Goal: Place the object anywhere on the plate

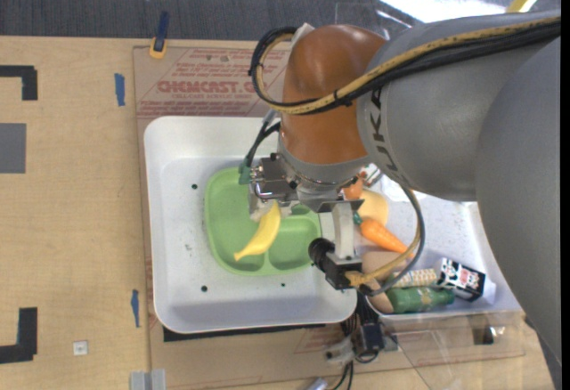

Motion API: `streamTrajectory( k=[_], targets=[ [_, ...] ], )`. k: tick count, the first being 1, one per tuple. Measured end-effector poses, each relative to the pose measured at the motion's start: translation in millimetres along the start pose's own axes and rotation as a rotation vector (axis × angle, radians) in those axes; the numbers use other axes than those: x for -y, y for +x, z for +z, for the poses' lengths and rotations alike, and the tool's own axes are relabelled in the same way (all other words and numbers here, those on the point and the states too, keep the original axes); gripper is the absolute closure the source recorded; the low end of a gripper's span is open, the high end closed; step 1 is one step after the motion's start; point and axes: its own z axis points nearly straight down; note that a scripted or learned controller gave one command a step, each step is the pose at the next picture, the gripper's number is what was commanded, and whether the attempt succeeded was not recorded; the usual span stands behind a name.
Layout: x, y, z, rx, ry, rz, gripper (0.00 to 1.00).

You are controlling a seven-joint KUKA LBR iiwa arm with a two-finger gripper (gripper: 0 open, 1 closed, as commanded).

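Note:
A green divided plate (pixel 224 212) lies in the left white bin (pixel 174 201). A yellow banana (pixel 258 235) hangs at a slant over the plate's middle, with its lower tip near the plate's front compartment. My gripper (pixel 270 199) points down over the plate under the orange wrist and is shut on the banana's upper end. The wrist hides the plate's right part.
The right bin (pixel 463 228) holds an orange carrot (pixel 381 235), a green bottle (pixel 419 297), a black and white packet (pixel 461 278) and a pale rounded object (pixel 376 206). The grey arm covers most of that bin. Brown cardboard (pixel 71 201) lies to the left.

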Motion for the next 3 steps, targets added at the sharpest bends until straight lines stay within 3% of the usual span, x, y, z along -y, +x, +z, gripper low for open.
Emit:
streamTrajectory(
  k=[1,2,3],
  targets=[
    [32.9,-43.3,-43.5,-0.001,-0.005,-0.023,1.0],
    [9.1,-76.0,-84.3,0.002,-0.012,-0.294,1.0],
    [9.4,-75.5,-83.7,0.001,-0.011,-0.294,0.0]
  ],
)
